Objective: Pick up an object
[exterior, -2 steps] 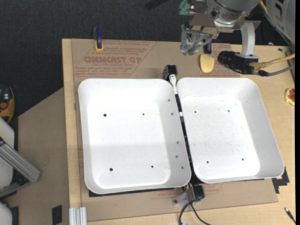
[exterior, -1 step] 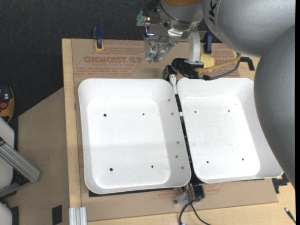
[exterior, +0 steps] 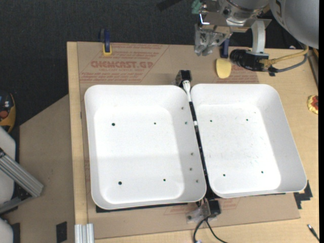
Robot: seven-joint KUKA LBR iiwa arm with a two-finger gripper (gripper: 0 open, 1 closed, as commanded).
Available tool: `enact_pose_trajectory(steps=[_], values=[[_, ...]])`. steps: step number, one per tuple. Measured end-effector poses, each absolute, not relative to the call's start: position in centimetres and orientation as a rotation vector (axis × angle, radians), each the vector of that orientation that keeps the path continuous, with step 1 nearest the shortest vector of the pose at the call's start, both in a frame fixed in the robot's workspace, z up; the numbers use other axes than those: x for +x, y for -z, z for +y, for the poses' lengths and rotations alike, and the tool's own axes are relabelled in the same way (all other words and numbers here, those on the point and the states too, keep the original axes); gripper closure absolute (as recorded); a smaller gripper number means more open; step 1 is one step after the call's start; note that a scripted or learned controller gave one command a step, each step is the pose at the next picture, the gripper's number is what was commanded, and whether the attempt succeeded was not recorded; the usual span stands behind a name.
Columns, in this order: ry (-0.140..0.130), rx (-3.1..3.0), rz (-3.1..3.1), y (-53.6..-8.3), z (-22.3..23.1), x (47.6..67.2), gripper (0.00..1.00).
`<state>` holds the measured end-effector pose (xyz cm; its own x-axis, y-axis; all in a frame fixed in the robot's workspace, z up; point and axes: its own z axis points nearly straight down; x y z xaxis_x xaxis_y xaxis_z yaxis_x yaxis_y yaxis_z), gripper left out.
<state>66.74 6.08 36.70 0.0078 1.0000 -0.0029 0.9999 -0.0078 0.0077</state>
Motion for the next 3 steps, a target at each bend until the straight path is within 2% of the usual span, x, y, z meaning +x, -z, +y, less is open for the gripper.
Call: enact_pose_trajectory(steps=[1, 2, 3], values=[[0.011, 2.222, 2.233, -27.7, 12.4, 66.4, 1.0], [0.001, 2.224, 2.221, -31.0, 10.4, 64.6, 1.0], [0.007, 2.218, 2.235, -26.0, 18.5, 63.3, 1.0]])
